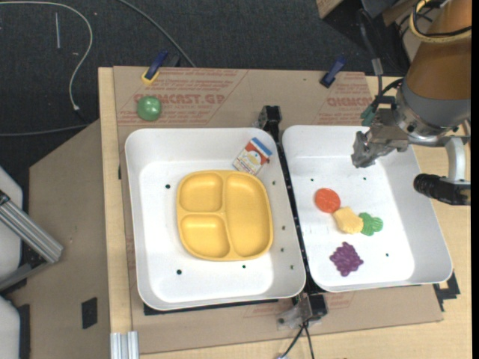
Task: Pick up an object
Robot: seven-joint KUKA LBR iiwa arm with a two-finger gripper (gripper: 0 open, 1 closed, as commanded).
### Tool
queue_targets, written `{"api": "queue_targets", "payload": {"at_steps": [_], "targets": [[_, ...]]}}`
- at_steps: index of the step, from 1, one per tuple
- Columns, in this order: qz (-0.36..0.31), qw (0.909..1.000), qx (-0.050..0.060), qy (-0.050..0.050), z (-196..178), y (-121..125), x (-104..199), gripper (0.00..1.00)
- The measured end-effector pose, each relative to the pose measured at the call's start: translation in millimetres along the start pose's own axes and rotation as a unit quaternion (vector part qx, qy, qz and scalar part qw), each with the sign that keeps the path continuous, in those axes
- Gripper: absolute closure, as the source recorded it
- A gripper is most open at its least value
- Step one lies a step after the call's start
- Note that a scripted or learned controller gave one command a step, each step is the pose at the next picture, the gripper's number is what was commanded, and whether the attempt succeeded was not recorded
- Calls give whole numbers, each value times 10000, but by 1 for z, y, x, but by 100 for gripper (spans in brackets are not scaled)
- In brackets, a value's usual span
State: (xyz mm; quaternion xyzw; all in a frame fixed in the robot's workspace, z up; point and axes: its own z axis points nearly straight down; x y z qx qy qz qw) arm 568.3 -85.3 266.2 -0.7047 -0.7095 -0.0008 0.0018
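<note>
We find the tool (364,158) positioned over the upper part of the right bin (419,223), at the end of the grey arm (438,66) entering from the right. We cannot tell how the tool is set; nothing is seen caught in it.

The candidate items lie in the same bin, below and to the left of the tool and apart from it. An orange-red round piece (326,200) sits nearest. Just below it, a yellow piece (347,220) touches a green piece (370,224) on its right. A purple grape cluster (346,258) lies further down, near the bin's front wall.

In the left bin (150,200) we note a yellow divided tray (224,215) at centre and a small carton (251,155) tilted against the upper right corner. A green ball (150,108) rests on the worktop (202,96) beyond that bin, near a blue clamp (156,66).
</note>
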Motion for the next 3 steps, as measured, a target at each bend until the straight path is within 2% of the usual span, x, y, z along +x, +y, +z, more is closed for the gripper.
{"api": "queue_targets", "payload": {"at_steps": [2, 3], "targets": [[0, 10000, 11, -2, -1, -25, 109, 100], [7, 10000, 17, -7, 17, -31, 160, 100]]}}
